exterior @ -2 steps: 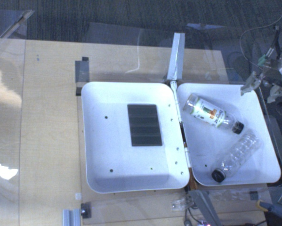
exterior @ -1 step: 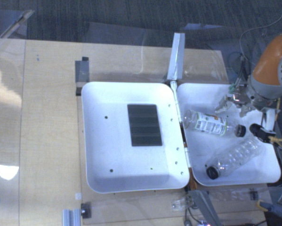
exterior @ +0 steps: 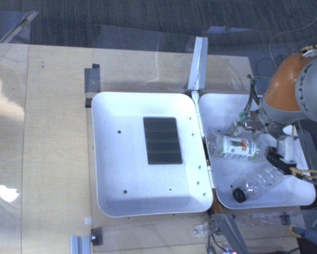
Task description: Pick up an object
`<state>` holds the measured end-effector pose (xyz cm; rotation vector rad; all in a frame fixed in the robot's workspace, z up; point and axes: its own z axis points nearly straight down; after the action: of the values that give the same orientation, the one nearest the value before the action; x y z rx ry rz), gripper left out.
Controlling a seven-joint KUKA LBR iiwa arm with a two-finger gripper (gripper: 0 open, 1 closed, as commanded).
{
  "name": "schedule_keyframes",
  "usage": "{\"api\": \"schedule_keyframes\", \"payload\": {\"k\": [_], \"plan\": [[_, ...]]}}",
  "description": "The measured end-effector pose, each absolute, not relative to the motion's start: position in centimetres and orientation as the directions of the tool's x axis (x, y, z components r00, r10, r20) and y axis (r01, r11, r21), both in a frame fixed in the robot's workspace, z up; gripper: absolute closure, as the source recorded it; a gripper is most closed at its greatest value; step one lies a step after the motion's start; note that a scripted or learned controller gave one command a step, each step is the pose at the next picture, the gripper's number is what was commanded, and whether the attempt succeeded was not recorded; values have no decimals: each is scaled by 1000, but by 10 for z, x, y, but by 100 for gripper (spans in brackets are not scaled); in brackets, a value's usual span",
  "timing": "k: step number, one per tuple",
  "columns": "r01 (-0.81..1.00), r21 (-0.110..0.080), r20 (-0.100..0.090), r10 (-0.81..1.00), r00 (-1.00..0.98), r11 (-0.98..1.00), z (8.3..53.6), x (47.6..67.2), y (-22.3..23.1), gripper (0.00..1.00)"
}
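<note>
Camera view, looking down at a slant, takes in a pale wood-grain counter (exterior: pixel 42 142) carrying two shallow white plastic bins with rounded corners, set side by side and touching along their inner rims. On the floor of the left bin (exterior: pixel 108 157) lies a flat dark rectangular pad (exterior: pixel 162 140) with ribbed bands across it. In the right bin (exterior: pixel 222 107) a small bottle (exterior: pixel 236 147) with a white and green label lies on its side near the middle, and a clear plastic bottle (exterior: pixel 256 185) with a black cap lies tilted near the front rim. The grey arm with its smooth orange band (exterior: pixel 285 86) reaches in from the right, its hand (exterior: pixel 248 123) low over the right bin just above the labelled bottle; I cannot tell whether it is open or closed.
</note>
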<state>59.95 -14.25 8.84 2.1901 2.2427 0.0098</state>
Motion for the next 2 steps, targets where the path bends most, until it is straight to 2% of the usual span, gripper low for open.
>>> {"api": "schedule_keyframes", "payload": {"k": [1, 2], "plan": [[977, 13, -3, 977, -215, 215, 90, 579, -94, 0], [963, 10, -4, 963, -269, 269, 113, 532, -138, 0]]}}
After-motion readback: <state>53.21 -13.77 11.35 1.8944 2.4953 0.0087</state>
